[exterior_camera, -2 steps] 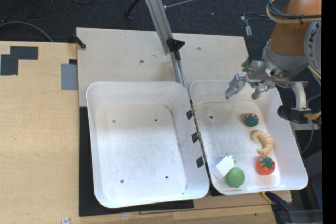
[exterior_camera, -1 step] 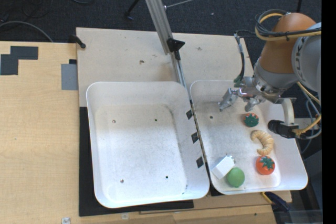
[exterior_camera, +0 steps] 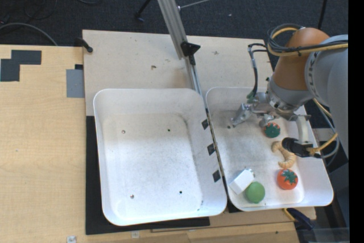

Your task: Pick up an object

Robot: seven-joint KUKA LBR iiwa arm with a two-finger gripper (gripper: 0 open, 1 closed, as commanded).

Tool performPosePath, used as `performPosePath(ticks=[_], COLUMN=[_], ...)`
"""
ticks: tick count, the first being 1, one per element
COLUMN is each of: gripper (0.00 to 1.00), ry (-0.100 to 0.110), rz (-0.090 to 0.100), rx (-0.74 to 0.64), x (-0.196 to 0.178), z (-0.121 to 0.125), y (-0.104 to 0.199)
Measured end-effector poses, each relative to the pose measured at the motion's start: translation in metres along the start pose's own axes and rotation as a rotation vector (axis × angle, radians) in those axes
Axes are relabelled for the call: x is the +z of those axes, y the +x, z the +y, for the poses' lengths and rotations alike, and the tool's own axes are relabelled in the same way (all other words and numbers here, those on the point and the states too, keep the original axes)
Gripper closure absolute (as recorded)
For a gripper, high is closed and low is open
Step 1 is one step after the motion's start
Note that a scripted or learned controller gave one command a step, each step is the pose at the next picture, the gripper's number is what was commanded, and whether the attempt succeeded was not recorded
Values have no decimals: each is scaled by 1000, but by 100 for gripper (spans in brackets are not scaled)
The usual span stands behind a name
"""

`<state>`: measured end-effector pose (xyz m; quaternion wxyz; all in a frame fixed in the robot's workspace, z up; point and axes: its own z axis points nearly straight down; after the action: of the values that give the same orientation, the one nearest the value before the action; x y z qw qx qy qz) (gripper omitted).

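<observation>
green ball point(exterior_camera: 255, 192) and white block point(exterior_camera: 242, 180) sit touching at the right bin point(exterior_camera: 227, 139) near edge; red toy point(exterior_camera: 288, 178) beside, tan piece point(exterior_camera: 284, 155) and dark green toy point(exterior_camera: 272, 130) farther back. gripper point(exterior_camera: 242, 116) is seen over bare floor; finger state can't be told. a lone item should be targeted. left bin point(exterior_camera: 142, 99) behind.

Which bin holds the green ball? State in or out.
In. The green ball lies inside the right bin, near its front rim, touching a white block.
</observation>
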<state>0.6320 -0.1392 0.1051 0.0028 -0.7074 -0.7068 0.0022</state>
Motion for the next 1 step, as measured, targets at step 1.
performPosePath(ticks=[1], gripper=[100], ry=[-4], rz=[0], rx=[5], x=[-13], z=[1], y=[-1])
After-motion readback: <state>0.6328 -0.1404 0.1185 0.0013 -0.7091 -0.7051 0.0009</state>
